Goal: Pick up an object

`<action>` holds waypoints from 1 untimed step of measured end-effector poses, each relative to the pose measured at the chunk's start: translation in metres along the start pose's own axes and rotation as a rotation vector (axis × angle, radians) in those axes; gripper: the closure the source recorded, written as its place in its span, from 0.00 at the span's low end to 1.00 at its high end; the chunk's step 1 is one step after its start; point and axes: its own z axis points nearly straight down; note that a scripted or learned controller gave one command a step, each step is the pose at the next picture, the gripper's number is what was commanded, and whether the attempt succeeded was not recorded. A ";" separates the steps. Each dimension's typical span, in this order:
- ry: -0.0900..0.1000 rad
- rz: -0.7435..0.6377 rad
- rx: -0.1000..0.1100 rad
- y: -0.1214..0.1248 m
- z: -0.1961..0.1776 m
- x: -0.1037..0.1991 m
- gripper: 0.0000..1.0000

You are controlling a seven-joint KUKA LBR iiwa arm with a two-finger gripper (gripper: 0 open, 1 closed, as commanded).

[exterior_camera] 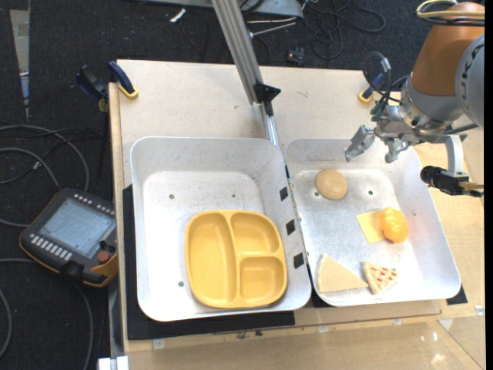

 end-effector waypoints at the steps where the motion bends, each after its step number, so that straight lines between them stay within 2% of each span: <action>1: -0.001 0.000 0.000 0.000 0.000 0.000 0.00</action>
